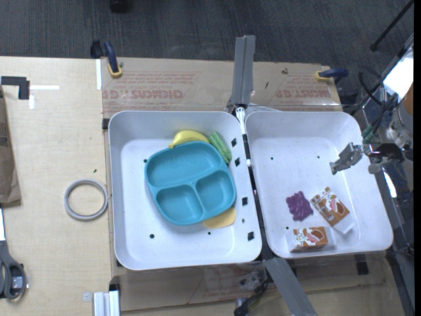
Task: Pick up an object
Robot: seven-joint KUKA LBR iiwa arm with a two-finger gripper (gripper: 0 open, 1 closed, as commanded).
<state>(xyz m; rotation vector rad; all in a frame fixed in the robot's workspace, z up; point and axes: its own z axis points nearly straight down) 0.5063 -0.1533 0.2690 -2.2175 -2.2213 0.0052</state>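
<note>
- Two shallow white bins sit side by side on the bench, the left bin (125, 242) and the right bin (289, 130), split by a grey divider bar (244, 71)
- The arm comes in from the right, and its gripper (347, 157) hangs over the right bin's upper right part, close to the right wall
- The gripper looks small and blurred from here, so I cannot tell how it is set; nothing can be seen in it
- Three things lie in the lower part of the right bin, all well below the gripper
- A purple lump (298, 206) lies nearest the middle of that bin
- Just to its right is a small packet (331, 209) with red, brown and white print, lying at a slant
- Below those two, near the front wall, lies a second packet (310, 238) with orange and brown print
- In the left bin a blue divided plate (191, 183) with three sections takes up the middle, lying flat
- A yellow thing (189, 137) pokes out from behind the plate's top edge, and a green thing (222, 145) lies just beside it on the right
- A pale yellow piece (221, 220) sticks out from under the plate's lower right edge
- On the wooden bench top left of the bins lies a grey ring (86, 199)
- Scissors (11, 275) lie at the far left edge, near the bottom
</note>
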